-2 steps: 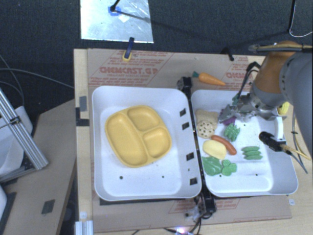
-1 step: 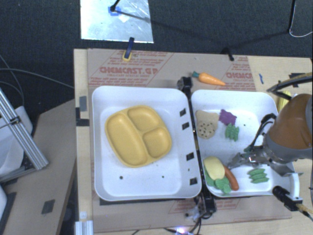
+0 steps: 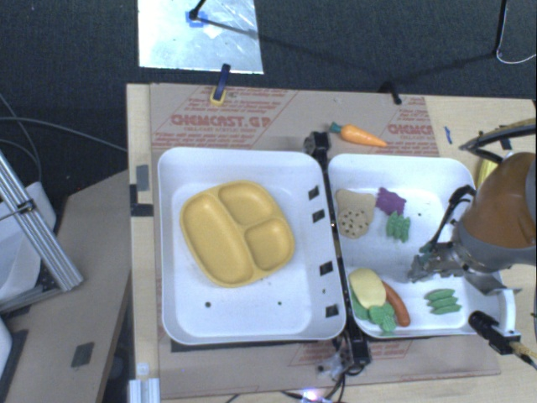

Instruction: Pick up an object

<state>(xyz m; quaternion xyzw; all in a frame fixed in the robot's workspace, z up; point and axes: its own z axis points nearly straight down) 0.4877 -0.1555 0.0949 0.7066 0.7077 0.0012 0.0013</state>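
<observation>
The gripper [image 3: 430,264] hangs low inside the right bin [image 3: 449,173], its dark metal fingertips too small and blurred to tell whether they are spread or closed; nothing can be seen between them. The arm's orange-banded wrist cuts off that bin's right wall. Just right of the gripper lie ridged green pea pods [image 3: 442,300]. To its left rest a smooth yellow piece [image 3: 367,287], an orange carrot [image 3: 396,304], a speckled tan slice [image 3: 354,212], a purple toy [image 3: 389,200] and a knobbly green toy [image 3: 398,226]. A glossy yellow divided plate [image 3: 237,232] occupies the left bin [image 3: 180,309].
</observation>
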